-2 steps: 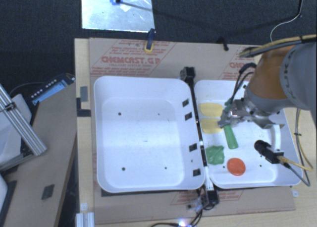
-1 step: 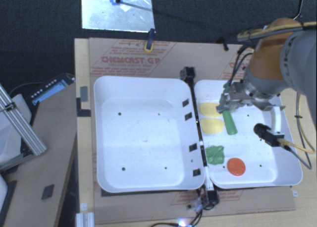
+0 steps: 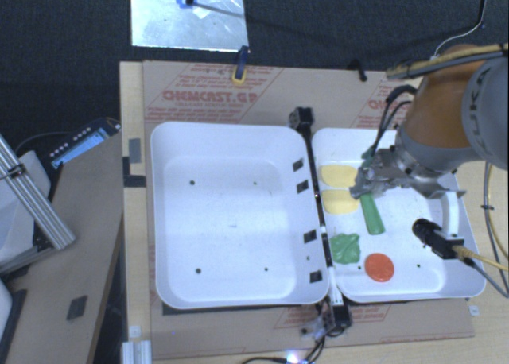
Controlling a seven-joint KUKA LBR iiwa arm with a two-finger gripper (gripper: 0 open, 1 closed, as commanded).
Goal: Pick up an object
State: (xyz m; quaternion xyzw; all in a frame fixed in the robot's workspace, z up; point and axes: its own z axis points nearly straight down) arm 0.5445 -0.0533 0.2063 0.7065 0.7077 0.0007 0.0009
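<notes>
The robot's metal two-finger gripper (image 3: 367,189) hangs low in the right white plastic bin (image 3: 457,279), at the top end of a green stick-shaped object (image 3: 372,214); grip unclear, nothing visibly lifted yet.

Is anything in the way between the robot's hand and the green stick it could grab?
Nothing visible is in the way. The gripper is right above the top end of the green stick in the right bin. The two yellow pieces lie just beside it to its left in this view, close enough to get bumped.
</notes>
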